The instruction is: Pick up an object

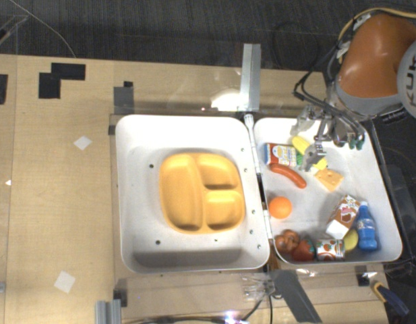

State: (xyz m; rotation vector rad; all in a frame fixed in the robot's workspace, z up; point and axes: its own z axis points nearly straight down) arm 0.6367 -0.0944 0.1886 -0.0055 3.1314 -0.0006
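Small yellow piece (pixel 300 144) at the far end of the right bin (pixel 373 174), loose on the white floor and just beside the gripper (pixel 320 146), with a yellow-green scrap (pixel 313 159) directly on the near side of it; grip state, clenched or released, impossible to tell from this slant. Gripper hanging low over the bin's far part from a grey arm with an orange band (pixel 369 52), reaching in from the right. To the left of the yellow piece, a red and white carton (pixel 282 155) close to the bin's left wall; just nearer the camera, a red sausage (pixel 288 176) lying at an angle. To the right of the sausage, a wedge of cheese (pixel 330 179), near the gripper but apart from it. Farther down the left wall, an orange ball (pixel 280 208) on its own. Crowded along the near edge, a brown apple (pixel 287 241) touching a red tomato (pixel 303 250), then a small can (pixel 330 250), a yellow lemon (pixel 351 240), a blue bottle (pixel 367 229) and a brown and white carton (pixel 344 214) leaning among them. Alongside, in the left bin (pixel 130 181), a yellow divided tray (pixel 201 191) set in the middle, well apart from everything in the right bin
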